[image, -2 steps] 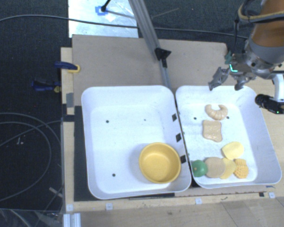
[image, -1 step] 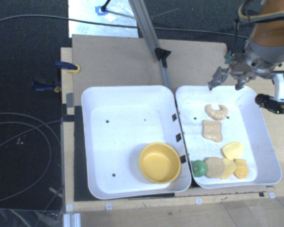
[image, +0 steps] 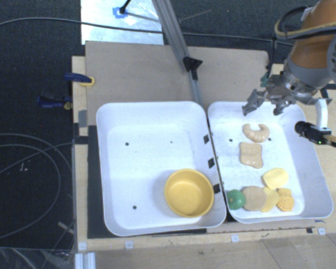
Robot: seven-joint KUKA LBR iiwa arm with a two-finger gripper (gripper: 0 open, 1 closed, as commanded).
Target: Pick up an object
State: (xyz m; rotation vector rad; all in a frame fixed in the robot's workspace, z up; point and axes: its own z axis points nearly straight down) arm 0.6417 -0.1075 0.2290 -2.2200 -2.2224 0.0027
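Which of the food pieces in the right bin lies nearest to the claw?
The curved, croissant-like piece, highest in the right bin, just below the claw; the others lie lower.

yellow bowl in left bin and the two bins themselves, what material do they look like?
Yellow bowl: looks like moulded plastic, matte to satin, uniform colour, a soft sheen on the rim and no hard glare. Could be melamine; the view cannot settle it.

Left bin and right bin: probably thin formed plastic, white, smooth and slightly glossy, with rounded corners and shallow sloped walls.
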